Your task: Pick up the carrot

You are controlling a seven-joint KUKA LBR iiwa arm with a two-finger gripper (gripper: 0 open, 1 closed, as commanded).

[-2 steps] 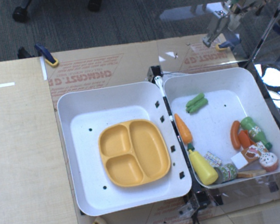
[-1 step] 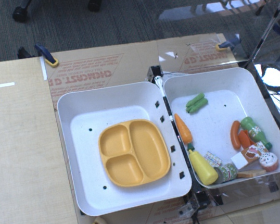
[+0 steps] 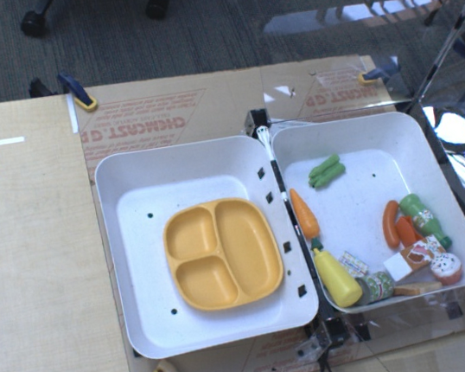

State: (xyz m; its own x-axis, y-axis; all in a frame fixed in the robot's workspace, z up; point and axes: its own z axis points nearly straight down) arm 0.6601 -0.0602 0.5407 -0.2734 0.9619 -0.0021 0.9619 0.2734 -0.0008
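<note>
Tapered orange plastic carrot (image 3: 304, 214) lies against the right white bin's (image 3: 423, 146) left wall, bare floor rightward. Smooth yellow bottle (image 3: 336, 279) touches its lower end.

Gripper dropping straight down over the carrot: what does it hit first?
Likely the carrot itself; nothing overlies it. A finger may catch the bin wall close beside it, though depth is unclear.

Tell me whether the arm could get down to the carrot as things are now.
Probably yes. The carrot lies uncovered from above, but tight against the left wall of the right bin, with the yellow bottle at its lower end, leaving little room.
</note>
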